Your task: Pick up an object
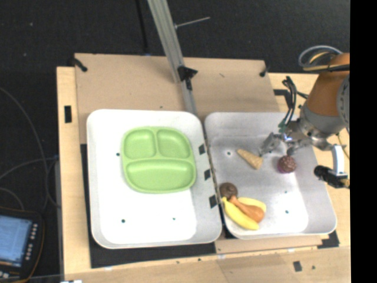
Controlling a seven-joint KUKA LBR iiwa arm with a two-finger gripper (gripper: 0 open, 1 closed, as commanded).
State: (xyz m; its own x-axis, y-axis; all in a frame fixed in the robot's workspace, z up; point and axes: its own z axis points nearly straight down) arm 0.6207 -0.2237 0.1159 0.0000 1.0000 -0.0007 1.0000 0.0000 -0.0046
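I see the tan surface (235,75) on dark floor (35,34); the end effector (281,144) spreads apart, gripping nothing.

Bare floor around wedge (250,158), ball (287,164)

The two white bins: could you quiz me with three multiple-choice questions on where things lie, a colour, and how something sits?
1. Where is the green plate?
A. left bin
B. right bin
C. on the bench outside

2. What colour is the round fruit below the pincer?
A. yellow
B. dark purple
C. white

3. How does the banana lie?
A. alone mid-bin
B. inside the plate
C. against the right bin's lower left corner

Answers: A, it sits in the left bin; B, it looks dark reddish purple; C, it lies in that corner.
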